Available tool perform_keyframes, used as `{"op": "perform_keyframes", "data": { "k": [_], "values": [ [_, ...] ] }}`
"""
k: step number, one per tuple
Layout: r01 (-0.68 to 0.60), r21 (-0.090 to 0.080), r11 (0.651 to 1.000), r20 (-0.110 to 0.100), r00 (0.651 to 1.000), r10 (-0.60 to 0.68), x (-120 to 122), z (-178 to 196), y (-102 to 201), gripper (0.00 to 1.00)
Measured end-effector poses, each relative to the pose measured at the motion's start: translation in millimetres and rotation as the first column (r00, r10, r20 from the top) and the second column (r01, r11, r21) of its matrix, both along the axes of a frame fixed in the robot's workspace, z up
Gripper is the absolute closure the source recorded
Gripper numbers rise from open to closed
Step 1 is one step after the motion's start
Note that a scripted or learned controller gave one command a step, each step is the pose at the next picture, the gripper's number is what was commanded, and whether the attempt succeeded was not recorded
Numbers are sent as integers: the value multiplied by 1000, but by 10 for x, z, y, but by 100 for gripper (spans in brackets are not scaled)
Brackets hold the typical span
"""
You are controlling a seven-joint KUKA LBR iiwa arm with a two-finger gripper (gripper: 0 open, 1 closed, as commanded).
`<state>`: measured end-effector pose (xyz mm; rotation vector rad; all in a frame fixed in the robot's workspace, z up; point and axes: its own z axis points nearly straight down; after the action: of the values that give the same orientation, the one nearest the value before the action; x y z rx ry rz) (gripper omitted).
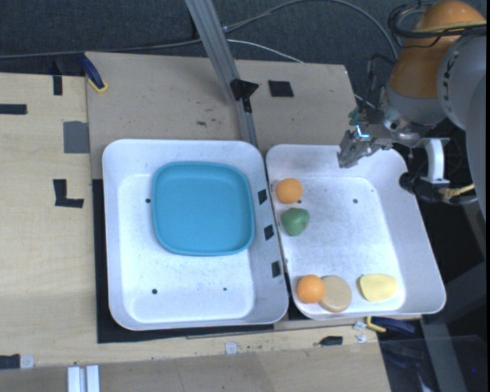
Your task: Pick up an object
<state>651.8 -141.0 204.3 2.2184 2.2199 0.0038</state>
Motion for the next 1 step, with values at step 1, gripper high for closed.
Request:
{"op": "perform_keyframes", "data": {
  "k": [1],
  "values": [
    [-1,0,1000,0,1000,1,31,453,73,100]
  ]
}}
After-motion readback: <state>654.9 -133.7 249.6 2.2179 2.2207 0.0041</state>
